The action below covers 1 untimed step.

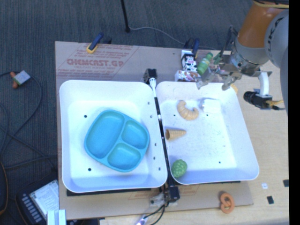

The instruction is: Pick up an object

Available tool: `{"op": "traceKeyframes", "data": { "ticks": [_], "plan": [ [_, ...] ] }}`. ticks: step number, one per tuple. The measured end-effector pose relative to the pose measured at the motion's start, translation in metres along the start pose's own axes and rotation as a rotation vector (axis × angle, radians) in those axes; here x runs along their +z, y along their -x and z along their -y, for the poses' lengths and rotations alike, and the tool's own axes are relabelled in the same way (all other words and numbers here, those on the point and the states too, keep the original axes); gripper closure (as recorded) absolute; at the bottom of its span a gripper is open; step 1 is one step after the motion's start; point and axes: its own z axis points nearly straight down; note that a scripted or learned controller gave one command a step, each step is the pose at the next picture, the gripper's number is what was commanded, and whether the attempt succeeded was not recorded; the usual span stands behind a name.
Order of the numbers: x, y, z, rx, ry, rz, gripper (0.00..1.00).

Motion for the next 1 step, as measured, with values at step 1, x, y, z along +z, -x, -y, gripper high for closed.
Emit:
{"op": "traceKeyframes", "data": {
  "ticks": [1],
  "plan": [
    [0.1311, -0.0364, -0.0086, 0.0, -0.001, -0.001, 0.0]
  ]
}}
